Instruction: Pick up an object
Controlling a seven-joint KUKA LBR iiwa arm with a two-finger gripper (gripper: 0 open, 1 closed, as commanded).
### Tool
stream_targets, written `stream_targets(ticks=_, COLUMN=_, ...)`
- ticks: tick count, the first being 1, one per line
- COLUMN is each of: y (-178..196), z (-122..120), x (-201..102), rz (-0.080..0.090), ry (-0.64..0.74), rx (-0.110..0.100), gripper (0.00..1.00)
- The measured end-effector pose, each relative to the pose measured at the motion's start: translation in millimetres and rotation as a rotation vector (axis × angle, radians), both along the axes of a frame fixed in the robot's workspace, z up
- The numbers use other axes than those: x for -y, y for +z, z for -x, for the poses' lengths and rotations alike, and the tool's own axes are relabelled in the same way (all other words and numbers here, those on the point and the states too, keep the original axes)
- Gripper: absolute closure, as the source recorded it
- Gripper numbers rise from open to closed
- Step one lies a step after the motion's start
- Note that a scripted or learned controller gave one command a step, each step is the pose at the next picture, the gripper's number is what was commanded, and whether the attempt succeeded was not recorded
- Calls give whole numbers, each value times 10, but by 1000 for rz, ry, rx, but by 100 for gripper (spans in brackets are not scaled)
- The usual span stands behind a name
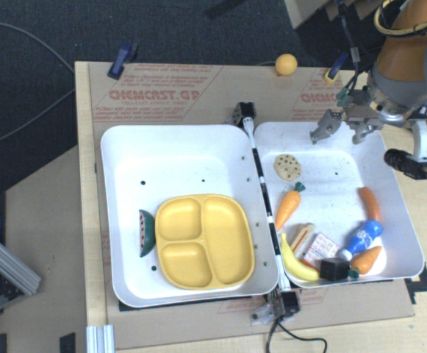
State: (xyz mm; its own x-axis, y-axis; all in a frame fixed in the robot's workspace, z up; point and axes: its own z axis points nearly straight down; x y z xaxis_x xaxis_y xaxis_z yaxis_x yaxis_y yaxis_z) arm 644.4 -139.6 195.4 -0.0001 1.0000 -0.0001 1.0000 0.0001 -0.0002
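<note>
Basically brown bench [162, 94] w/ two white bins [125, 153], dark carpet [44, 13] around.

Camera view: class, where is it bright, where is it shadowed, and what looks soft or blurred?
Camera view: the white bins look bright, nearly washed out; the yellow tray casts only faint shadow; the gripper looks slightly soft; small items near the banana are hard to resolve.
</note>
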Motion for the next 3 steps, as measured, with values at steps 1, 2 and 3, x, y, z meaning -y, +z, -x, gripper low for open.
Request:
stream_targets(ticks=1, y=-109, z=230, x=-512, rz=-2, ry=2, rx=-2, gripper=0)
stream_targets(ticks=2, y=-512, z=559, x=-452, rz=-1, ry=-1, rx=-2, gripper=0)
stream_targets(ticks=3, y=-1050, z=514, x=-425, rz=-1, ry=-1, rx=-3, gripper=0)
